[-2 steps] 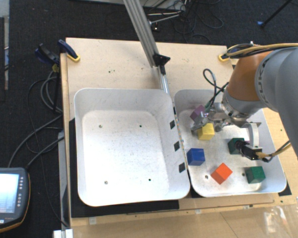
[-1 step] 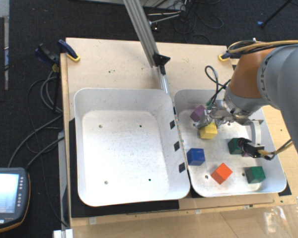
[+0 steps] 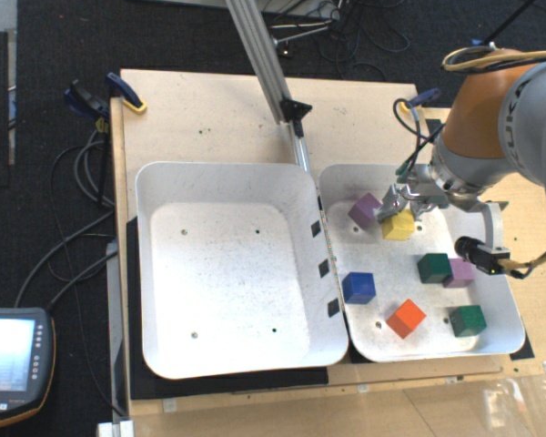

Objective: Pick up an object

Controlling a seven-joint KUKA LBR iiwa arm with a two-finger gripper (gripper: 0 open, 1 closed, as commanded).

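Right bin [image 3: 505, 342] nearest edge: orange cube [image 3: 406, 318] and a green cube [image 3: 467, 320]. Next row back: blue cube [image 3: 358, 287], then a 2nd green cube [image 3: 433, 268] touching a light purple block [image 3: 459, 272]. Further back: yellow cube [image 3: 399, 226] just beside a purple cube [image 3: 366, 210]. Gripper [image 3: 402, 204] sits right over the yellow cube; can't tell if it's apart, together, or clamped. Left bin [image 3: 226, 267] alongside.

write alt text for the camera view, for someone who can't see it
The gripper is down in the right bin, at a yellow block beside a purple block. Blue, orange, two green and another purple block lie nearer the camera.
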